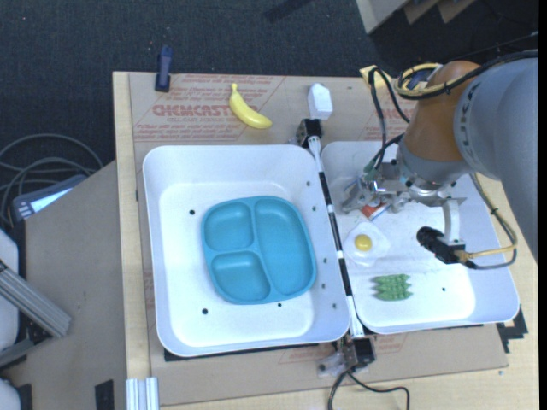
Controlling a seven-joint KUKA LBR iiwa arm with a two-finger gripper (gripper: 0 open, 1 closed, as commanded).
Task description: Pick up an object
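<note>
Wooden bench [137, 229] bears two white bins [162, 178]; banana [248, 111] beside them.

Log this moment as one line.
arm: over right bin | gripper: low, near fried egg | green beans: untouched | grasp: unconfirmed

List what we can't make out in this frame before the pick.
- Gripper: finger state, blurred and tucked under the wrist in the camera view.
- Reddish bit at the fingertips: too small to identify, or to tell whether it is gripped.
- Right bin: the far part of its floor, covered by the arm.
- Green object: too small to name.
</note>
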